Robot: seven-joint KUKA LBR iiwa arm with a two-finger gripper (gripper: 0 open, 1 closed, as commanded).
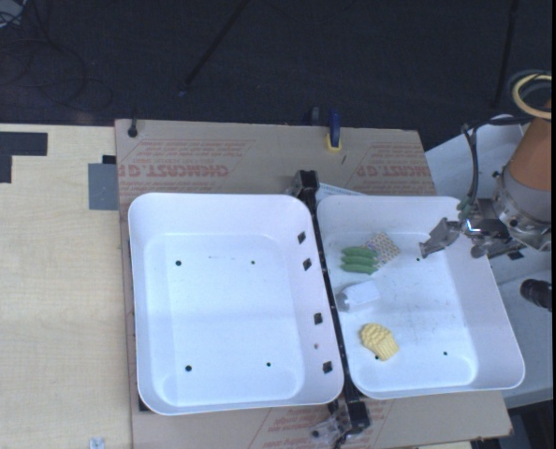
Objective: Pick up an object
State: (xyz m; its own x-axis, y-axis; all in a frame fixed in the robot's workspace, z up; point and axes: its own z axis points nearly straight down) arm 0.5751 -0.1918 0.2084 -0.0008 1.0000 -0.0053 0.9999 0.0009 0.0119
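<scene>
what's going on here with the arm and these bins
A grey robot arm reaches in from the right, its claw above the right bin's upper right part, with nothing seen between its fingers. In that bin lie a green object, a pale speckled piece, a white object and a yellow object. Nothing has been picked up yet.

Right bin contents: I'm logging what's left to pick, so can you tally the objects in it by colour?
Green: 1, a green object
Yellow: 1, a knobbly yellow object
White: 1, a small white object
Speckled pale: 1, a patterned object touching the green one
Total: 4, all in the right bin
</scene>
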